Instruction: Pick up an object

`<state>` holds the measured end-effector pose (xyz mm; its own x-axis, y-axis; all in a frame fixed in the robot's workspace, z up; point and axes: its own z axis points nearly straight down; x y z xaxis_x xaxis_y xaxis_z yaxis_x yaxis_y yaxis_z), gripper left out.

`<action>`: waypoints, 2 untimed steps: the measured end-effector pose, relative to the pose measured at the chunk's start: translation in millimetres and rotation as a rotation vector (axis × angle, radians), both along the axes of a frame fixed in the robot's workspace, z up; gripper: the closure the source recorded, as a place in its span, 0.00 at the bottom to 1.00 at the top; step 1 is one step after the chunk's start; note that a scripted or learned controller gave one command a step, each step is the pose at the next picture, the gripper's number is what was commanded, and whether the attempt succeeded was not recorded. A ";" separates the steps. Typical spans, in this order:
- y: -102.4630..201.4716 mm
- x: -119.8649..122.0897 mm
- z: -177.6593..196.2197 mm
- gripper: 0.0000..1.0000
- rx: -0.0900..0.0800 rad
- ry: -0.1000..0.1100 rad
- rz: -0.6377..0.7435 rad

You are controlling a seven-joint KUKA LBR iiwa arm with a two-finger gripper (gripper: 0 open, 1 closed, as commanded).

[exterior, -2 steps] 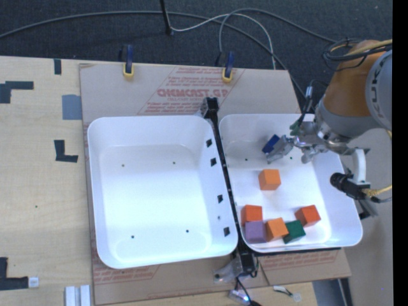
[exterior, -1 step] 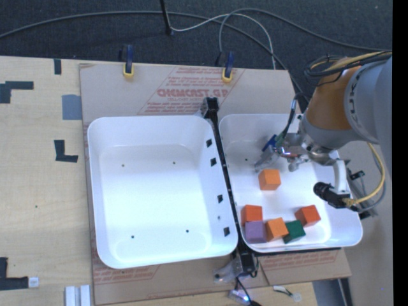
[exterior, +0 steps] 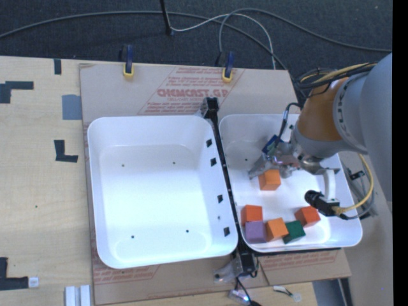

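Counter of pale wood, cardboard under two white bins.
Dark carpet beyond; tool above orange cube, grip impossible to tell.

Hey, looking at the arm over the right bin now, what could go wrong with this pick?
1. The gripper sits right at the upper edge of the lone orange block; if it is off-centre, the block may get nudged away rather than gripped.
2. The yellow cable looping off the wrist hangs low over the right bin, and might snag its rim or brush the red block.
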<state>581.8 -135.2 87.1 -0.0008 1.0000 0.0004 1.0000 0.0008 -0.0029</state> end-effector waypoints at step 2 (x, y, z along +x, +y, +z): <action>-4.9 4.5 73.9 1.00 -0.001 -0.007 -0.001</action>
